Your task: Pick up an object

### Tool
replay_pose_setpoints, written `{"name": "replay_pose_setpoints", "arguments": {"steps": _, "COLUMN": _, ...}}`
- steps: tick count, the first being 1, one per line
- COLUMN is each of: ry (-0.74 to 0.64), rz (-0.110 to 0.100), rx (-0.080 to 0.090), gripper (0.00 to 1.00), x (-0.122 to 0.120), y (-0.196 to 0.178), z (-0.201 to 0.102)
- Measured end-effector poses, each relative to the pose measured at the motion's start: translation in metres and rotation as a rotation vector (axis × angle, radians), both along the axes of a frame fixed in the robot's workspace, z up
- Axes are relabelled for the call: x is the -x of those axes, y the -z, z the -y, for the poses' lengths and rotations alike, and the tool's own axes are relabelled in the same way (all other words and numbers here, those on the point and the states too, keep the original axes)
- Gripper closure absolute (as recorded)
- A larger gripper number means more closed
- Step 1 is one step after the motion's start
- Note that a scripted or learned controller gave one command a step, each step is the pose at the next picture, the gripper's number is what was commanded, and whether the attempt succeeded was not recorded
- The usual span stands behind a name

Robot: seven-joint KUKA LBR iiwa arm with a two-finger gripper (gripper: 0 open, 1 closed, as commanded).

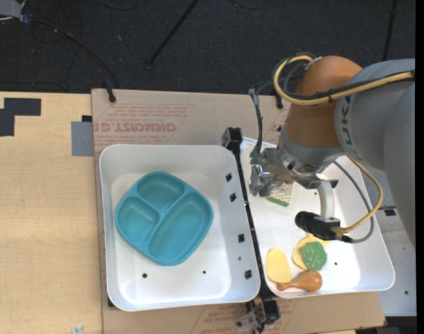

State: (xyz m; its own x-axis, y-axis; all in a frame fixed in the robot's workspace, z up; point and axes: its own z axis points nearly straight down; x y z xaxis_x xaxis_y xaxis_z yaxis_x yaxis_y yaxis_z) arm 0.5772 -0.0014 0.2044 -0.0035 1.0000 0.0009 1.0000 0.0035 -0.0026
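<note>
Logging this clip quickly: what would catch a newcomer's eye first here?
The grey arm with its orange band dominates the right, its gripper low over the right bin. A teal divided plate lies alone in the left bin. Small yellow, green and orange toy pieces cluster at the right bin's near edge.

One fixed camera above the bench, looking down at a slant, both white bins (108,186) in view

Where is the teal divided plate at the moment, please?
In the camera view, the teal divided plate lies in the left white bin, roughly centred on its floor, across the central divider from the right bin holding toy food.
</note>
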Motion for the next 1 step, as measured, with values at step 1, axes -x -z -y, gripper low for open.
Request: {"name": "replay_pose_setpoints", "arguments": {"steps": 1, "ry": -0.002, "rz": 0.001, "rx": -0.001, "gripper": 1.00, "x": -0.0122, "y": -0.0119, "z": -0.0597}}
